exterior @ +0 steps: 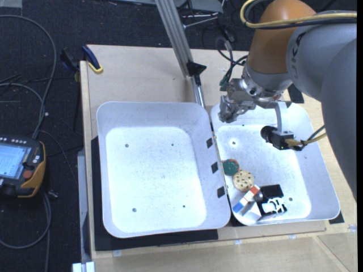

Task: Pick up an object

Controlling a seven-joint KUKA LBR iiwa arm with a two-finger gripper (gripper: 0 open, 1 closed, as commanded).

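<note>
Fingers over the right bin's far left corner (open or closed, cannot tell), teal disc on the bin floor well apart from them, tan disc, tube and black box beyond

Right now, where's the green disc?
In the camera view, the green disc lies in the right bin, by its left wall, beside the tan holed disc.

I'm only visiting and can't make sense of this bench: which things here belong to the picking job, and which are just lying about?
Part of the job: the pincer; the right bin; in it a green disc, a tan holed disc, a red-white-blue piece and a black block.

Just lying about: the handheld screen, the metal rail, the blue-and-yellow clamp.
</note>
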